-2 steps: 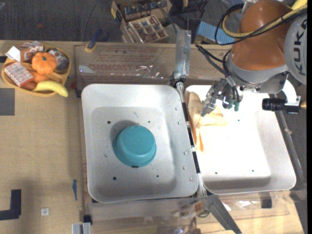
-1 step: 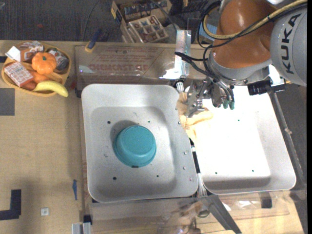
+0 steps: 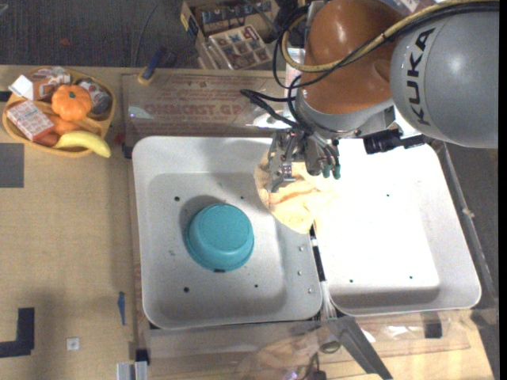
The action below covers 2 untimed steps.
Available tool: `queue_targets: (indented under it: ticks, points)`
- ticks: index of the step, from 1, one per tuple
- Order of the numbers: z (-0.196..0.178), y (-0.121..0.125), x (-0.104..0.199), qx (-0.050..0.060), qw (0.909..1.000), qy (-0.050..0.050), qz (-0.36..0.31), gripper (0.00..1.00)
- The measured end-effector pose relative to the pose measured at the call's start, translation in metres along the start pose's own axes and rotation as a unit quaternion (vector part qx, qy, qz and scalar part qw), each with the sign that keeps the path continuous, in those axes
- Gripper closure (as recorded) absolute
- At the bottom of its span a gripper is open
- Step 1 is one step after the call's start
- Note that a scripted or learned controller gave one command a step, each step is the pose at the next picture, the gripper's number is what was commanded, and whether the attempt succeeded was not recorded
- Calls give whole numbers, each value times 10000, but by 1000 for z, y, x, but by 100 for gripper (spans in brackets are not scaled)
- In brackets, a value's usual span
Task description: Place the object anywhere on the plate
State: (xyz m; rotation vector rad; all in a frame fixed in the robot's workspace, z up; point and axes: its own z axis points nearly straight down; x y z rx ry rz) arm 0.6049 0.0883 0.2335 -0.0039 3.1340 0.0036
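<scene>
A round teal plate (image 3: 220, 236) lies in the left bin (image 3: 158, 180), a little left of its middle. A pale yellow, soft-looking object (image 3: 291, 203) rests against that bin's right wall, up and to the right of the plate. My gripper (image 3: 301, 165) hangs directly over the object's upper part, and its lower end overlaps the object's top edge. The wrist hides where the two meet, so whether the object is held is unclear. A hand's width of bare bin floor separates the object from the plate.
The right bin (image 3: 396, 236) sits beside the left one, and the ridge (image 3: 315, 252) between them runs just under the object. A basket (image 3: 55, 113) of toy fruit stands on the bench at far left. Cables and boxes lie beyond the bins' far edge.
</scene>
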Motion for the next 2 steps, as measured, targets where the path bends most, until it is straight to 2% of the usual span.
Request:
queue_targets:
  ticks: [1, 2]
  points:
    - [4, 51, -8, -4, 10000, 1, 6, 100]
    - [4, 51, -9, -5, 10000, -2, 7, 0]
